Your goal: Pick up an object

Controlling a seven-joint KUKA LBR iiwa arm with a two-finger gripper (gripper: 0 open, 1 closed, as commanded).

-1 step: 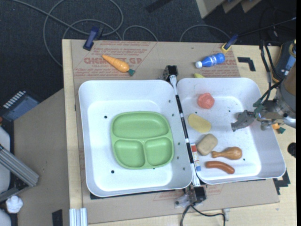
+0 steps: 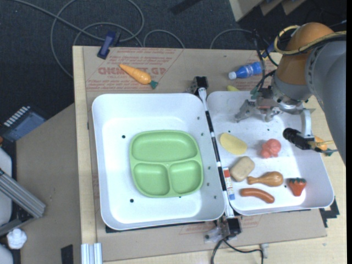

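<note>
Toy foods [image 2: 258, 172] below pincer [image 2: 258, 110]

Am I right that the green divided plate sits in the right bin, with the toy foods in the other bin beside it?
Not quite: the camera view shows the green divided plate in the left bin. The toy foods, such as the sausage and drumstick, lie in the right bin beside it.

Bench [image 2: 88, 147] bears two bins [image 2: 110, 164], carrot [image 2: 137, 73], bottle [image 2: 246, 71].
</note>
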